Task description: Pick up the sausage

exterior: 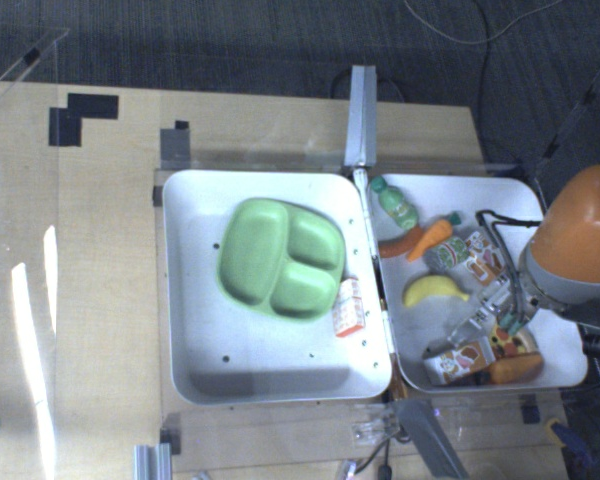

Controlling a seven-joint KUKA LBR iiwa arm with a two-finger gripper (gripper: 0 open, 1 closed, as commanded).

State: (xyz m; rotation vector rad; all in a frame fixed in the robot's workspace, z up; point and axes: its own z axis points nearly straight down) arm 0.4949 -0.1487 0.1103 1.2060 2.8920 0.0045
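The left bin (180,298) holds a green tray (280,258) and a carton (349,306). The right bin (520,183) holds the sausage (515,369) near its near edge, beside the gripper (488,313); finger state cannot be determined.

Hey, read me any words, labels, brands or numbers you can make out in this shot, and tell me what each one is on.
No text can be read.
Small carton in the left bin: red and white print, blurred.
Can in the right bin: printed label, too small.
Packet near the sausage: print blurred.
Green bottle: label unreadable.
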